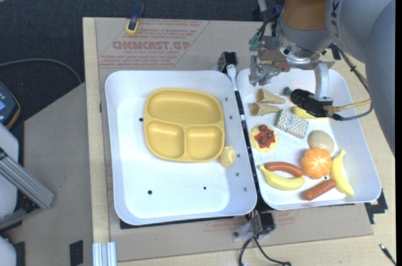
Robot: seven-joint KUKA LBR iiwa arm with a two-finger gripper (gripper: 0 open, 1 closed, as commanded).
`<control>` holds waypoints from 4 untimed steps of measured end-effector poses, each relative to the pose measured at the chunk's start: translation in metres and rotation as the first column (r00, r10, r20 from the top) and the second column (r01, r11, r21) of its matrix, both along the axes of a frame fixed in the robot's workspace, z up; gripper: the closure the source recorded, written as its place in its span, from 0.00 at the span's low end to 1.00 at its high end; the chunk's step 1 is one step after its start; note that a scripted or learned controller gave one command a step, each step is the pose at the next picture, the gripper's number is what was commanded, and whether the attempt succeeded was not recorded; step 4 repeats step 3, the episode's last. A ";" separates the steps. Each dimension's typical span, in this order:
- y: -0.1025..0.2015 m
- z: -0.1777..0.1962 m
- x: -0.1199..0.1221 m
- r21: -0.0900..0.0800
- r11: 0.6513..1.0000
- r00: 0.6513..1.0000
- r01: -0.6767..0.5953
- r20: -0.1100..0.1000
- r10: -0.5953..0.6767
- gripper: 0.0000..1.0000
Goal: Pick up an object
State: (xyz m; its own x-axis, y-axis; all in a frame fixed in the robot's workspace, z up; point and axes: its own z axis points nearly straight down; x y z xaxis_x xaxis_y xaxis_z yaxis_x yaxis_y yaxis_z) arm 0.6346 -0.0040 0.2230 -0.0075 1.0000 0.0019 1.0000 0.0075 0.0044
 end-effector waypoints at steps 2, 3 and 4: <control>0.003 -0.002 0.012 -0.004 1.000 1.000 0.006 -0.001 -0.006 1.00; -0.002 0.002 0.007 -0.003 1.000 1.000 0.008 -0.005 -0.008 1.00; -0.002 0.002 0.007 -0.003 1.000 1.000 0.008 -0.005 -0.008 1.00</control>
